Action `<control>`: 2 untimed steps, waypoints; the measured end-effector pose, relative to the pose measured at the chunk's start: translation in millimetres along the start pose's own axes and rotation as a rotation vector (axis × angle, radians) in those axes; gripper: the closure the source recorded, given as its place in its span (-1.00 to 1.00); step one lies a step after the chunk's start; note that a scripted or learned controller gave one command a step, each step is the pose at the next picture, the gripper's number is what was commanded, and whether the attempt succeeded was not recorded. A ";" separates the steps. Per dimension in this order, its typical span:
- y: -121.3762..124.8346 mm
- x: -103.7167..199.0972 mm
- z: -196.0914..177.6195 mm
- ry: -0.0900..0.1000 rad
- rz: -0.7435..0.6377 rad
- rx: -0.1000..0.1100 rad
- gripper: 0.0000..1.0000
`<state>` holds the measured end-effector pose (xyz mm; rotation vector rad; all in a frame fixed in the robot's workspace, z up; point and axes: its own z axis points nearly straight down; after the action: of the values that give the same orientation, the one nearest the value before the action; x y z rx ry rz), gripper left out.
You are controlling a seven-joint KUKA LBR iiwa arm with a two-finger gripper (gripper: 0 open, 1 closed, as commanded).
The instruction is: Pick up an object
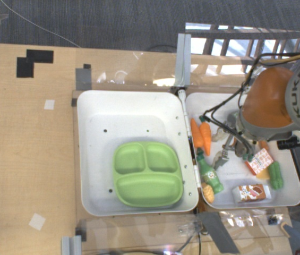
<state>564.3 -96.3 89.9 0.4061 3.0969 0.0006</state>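
Gripper [221, 160] is seen low in the right bin [293, 198], reached in from the right under the arm's orange band [266, 97]. Finger state can't be told: the metal tips are small and blurred, and nothing is seen clamped between them. Two carrots [202, 135] are lying just left of and slightly farther than the tips, by the bin's left wall. A green bottle [210, 175] is lying just near-left of the tips, close but contact can't be confirmed; a yellow corn piece [208, 193] is touching its near end. A red-white packet [260, 161] is found right of the gripper, partly covered by the wrist; a green veg. [275, 175] w/ a yellow bit beside it is lying just right of that. A small carton [252, 193] is placed near the near wall, apart from the tips. Left bin [94, 142] is occupied by a green divided plate [147, 174], well apart from the gripper. Far part of the right bin is hidden by the arm body and black cables [229, 105].
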 end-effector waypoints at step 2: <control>-9.0 -45.6 2.3 0.002 0.323 0.001 -1.00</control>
<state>606.1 -116.7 88.4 0.8990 2.9941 0.0042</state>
